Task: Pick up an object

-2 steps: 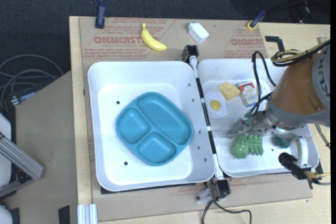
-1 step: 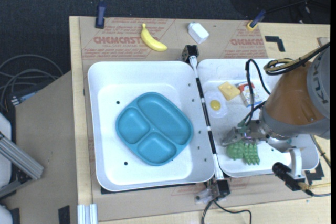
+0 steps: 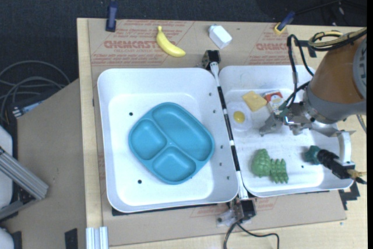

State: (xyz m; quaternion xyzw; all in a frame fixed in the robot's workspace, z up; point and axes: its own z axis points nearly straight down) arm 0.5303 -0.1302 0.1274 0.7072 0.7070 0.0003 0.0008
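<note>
My gripper [image 3: 271, 124] hangs low over the middle of the right bin [image 3: 303, 76], reaching in from the right under the grey and orange arm. A yellow wedge-shaped block [image 3: 254, 100] lies just up and left of it, with a small red and white item [image 3: 273, 95] beside the block. A small round yellow piece [image 3: 239, 116] sits to the gripper's left. A green knobbly toy [image 3: 269, 165] lies near the bin's front edge, below the gripper. I see nothing held in the gripper.
The left bin [image 3: 116, 90] holds a blue divided plate [image 3: 169, 141]. On the bench behind the bins lie a banana [image 3: 168, 44], a white block [image 3: 220, 36] and a small blue item [image 3: 111, 16]. A black hinge strip [image 3: 224, 119] separates the bins.
</note>
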